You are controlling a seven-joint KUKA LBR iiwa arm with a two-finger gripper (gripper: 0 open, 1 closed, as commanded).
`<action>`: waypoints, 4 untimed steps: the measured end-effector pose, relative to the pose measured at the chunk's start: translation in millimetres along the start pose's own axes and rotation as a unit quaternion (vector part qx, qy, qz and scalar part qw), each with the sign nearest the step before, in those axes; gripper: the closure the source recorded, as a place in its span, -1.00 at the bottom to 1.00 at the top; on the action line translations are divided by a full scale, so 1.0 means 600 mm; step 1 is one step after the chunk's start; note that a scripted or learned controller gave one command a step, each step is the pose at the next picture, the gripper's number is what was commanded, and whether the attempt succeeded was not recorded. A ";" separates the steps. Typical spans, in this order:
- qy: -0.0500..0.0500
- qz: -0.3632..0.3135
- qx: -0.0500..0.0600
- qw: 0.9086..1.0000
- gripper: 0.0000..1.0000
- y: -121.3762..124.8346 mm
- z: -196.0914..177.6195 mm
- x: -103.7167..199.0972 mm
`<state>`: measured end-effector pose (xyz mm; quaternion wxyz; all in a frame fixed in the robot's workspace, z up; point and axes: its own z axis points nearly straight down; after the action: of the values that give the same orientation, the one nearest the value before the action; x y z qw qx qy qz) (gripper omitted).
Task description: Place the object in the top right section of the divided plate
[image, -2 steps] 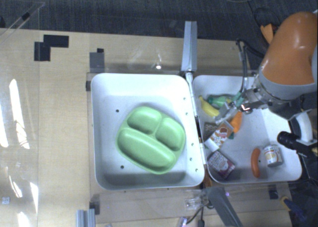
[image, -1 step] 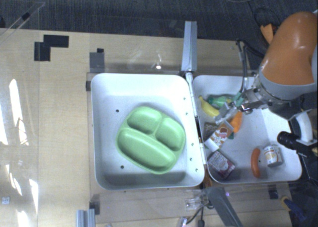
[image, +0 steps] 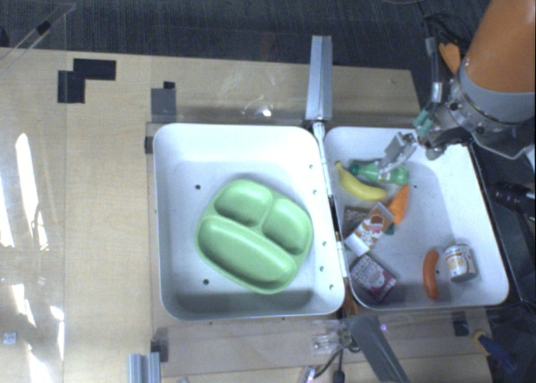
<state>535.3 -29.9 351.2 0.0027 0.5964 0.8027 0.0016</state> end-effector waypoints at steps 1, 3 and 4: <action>-0.001 -0.170 -0.001 0.986 -1.00 -0.063 -0.108 -0.113; -0.002 -0.308 0.000 0.951 -1.00 -0.094 -0.022 -0.240; -0.006 -0.312 -0.003 0.950 1.00 -0.090 -0.043 -0.240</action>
<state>525.1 -183.1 377.2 0.0094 0.3162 0.9486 -0.0006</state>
